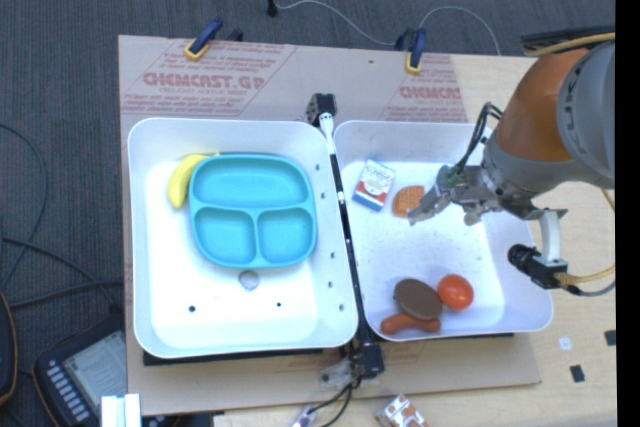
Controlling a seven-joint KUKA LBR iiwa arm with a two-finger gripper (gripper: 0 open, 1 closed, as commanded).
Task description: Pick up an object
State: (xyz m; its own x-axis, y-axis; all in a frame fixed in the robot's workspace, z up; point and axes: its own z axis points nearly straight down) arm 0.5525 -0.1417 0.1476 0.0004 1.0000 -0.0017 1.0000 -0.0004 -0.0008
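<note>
The arm (560,130) reaches over the right bin (500,320). The left bin (150,245) holds a blue tray (253,210) with a banana (181,177) touching its left edge. Its gripper (432,205) hangs low beside a round cookie (406,201), perhaps touching it; whether its tips are spread or closed I cannot tell. A small packet (375,184) lies just left of the cookie. Near the front wall sit a brown patty (417,298), a tomato (456,292) beside it, and a sausage (403,322).
</note>
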